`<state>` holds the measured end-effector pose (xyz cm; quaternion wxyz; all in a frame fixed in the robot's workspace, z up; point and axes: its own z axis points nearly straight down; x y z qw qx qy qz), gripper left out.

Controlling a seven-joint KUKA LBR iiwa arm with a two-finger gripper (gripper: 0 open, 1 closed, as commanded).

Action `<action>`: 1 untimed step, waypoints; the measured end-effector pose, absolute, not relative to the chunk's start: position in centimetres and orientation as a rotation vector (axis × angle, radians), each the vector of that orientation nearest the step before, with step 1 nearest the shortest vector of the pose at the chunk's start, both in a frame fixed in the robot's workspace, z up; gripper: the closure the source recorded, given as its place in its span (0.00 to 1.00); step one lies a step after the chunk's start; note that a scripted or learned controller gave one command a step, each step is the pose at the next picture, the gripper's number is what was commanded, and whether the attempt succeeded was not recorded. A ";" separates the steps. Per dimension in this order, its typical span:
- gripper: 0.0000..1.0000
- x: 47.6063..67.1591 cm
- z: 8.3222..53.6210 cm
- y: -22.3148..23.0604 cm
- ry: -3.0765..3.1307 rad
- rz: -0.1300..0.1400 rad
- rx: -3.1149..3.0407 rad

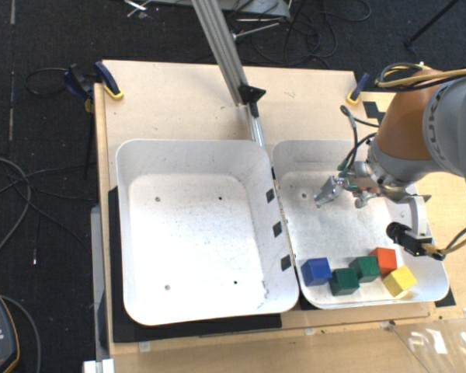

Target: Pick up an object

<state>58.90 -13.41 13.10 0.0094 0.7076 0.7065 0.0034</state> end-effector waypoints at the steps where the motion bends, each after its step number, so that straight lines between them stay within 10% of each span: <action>1: 0.00 53.0 9.4 -18.3 2.215 -0.005 2.229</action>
